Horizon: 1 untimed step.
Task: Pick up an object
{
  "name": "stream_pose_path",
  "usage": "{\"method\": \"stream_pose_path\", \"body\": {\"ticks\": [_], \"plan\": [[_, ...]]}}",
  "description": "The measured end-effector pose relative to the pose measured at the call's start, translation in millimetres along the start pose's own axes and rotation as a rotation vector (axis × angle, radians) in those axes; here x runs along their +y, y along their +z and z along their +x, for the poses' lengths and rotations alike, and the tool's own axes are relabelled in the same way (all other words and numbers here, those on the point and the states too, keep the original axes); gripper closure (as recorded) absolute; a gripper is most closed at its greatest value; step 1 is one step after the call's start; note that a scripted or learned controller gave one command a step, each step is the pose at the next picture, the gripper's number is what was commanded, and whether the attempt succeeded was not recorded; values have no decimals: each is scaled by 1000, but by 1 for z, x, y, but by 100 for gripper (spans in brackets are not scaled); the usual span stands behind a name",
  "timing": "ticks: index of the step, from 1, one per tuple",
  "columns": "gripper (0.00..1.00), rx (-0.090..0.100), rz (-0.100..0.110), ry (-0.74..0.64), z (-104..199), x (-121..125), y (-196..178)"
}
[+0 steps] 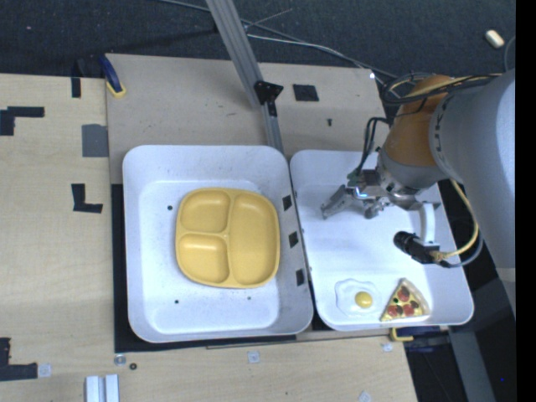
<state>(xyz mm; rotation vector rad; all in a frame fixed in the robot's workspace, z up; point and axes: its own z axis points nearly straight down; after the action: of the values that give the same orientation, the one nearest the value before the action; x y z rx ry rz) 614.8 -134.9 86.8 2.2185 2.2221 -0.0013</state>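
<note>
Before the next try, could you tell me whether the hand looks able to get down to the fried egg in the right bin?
Probably yes: the fried egg lies flat and uncovered, with bare floor between it and the hand.

A toy fried egg [355, 297], white with a round yellow yolk, lay flat at the near edge of the right bin [335, 174]. Just to its right, close beside it, a toy pizza slice [406, 301] lay flat as well, a yellow wedge dotted with red toppings, its point toward the far side. In the left bin [151, 174] a yellow three-compartment plate [227, 237] sat flat near the middle.
</note>
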Motion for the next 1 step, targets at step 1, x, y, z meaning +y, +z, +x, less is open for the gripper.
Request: {"method": "stream_pose_path", "body": {"ticks": [1], "plan": [[100,-3,-5,-1,0,1,-11]]}}
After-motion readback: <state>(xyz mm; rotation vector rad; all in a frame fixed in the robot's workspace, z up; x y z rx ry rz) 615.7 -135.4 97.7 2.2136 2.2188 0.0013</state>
